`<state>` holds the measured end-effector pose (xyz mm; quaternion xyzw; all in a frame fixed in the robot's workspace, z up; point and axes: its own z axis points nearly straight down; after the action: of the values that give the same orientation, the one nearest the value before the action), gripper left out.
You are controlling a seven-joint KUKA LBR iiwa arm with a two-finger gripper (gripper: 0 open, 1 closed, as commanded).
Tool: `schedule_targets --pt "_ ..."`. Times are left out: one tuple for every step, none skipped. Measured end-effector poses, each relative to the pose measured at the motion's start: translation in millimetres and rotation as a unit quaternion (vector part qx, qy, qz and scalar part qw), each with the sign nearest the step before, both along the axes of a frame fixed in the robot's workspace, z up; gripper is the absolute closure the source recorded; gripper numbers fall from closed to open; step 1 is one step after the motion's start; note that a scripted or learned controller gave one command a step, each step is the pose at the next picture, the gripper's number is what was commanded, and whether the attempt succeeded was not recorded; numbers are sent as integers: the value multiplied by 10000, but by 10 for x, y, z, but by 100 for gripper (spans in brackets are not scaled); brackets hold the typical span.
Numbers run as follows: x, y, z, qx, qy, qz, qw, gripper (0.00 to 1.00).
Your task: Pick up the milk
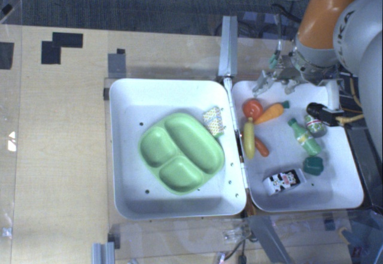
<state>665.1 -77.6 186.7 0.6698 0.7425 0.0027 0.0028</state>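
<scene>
My hand (pixel 276 79) hangs over the far edge of the right bin (pixel 353 194), fingers spread apart with nothing between them. The milk (pixel 283 181) lies on its side near that bin's front, well apart from my hand. Around it sit a tomato (pixel 252 106), carrot (pixel 270 113), corn (pixel 249 133), green bottle (pixel 304 138) and can (pixel 315 125). The left bin (pixel 128 197) holds a green divided plate (pixel 181 152).
</scene>
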Motion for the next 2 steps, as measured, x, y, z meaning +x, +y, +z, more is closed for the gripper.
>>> schedule_targets --pt "50 650 -9 2 6 117 9999 0" --pt "50 647 -9 0 7 116 9999 0"
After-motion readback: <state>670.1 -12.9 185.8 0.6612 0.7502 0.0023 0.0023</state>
